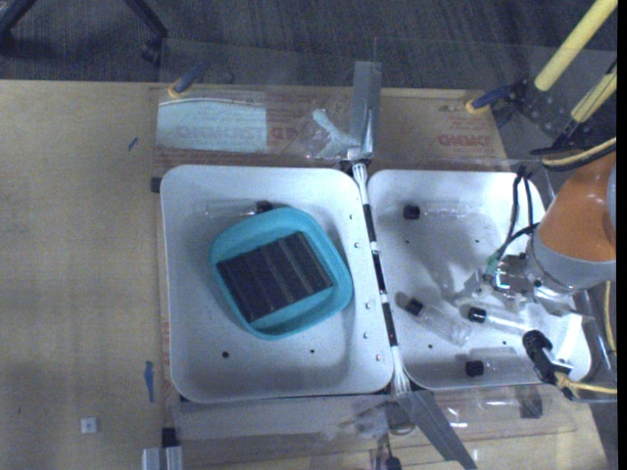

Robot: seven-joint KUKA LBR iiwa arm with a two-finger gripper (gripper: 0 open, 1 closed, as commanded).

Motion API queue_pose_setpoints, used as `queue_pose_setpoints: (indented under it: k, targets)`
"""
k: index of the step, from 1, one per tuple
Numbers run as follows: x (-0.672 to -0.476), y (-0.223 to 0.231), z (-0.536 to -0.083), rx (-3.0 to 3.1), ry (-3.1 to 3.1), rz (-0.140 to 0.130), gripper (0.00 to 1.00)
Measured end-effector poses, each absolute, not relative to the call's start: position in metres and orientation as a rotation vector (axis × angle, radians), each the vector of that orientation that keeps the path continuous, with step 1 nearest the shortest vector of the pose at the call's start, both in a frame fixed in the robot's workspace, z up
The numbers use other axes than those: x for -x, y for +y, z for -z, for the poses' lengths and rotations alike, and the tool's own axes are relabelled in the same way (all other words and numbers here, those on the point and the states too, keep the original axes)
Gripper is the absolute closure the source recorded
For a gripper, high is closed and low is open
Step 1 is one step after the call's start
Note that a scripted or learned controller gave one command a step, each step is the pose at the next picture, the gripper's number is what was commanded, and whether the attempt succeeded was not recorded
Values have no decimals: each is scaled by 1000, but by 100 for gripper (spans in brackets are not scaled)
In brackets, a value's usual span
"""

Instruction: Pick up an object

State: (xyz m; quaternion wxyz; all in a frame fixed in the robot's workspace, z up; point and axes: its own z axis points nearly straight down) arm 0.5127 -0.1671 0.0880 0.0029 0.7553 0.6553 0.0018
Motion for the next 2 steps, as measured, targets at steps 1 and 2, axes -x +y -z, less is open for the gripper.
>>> queue_pose_setpoints:
  k: [1,2]
  targets:
    - [-500,-120,-88,-2363,2062,-10,0]
    - [-590,-128,-88,-2321,2106,-8,0]
